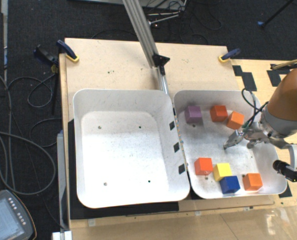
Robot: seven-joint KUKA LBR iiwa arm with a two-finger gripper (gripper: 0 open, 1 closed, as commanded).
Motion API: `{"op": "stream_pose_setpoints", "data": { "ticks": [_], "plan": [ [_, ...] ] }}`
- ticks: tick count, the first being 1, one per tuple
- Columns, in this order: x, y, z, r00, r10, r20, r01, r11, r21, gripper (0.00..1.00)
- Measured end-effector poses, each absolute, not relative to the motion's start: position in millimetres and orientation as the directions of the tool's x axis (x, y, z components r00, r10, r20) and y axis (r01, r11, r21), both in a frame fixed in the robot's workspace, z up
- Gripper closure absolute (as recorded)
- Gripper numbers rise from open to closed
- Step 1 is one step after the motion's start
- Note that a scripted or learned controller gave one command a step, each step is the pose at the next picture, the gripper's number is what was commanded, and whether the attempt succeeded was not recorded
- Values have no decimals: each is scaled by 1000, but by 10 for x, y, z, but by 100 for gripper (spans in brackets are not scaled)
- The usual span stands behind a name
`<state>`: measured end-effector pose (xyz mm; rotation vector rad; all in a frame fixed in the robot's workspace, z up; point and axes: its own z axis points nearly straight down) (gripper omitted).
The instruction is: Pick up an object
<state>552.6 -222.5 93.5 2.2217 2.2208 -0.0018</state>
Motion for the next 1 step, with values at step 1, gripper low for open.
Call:
{"op": "stream_pose_setpoints", "data": {
  "ticks": [1],
  "plan": [
    [5535,-2228,1058,1,1000,-2,1000,-1,3,100]
  ]
}}
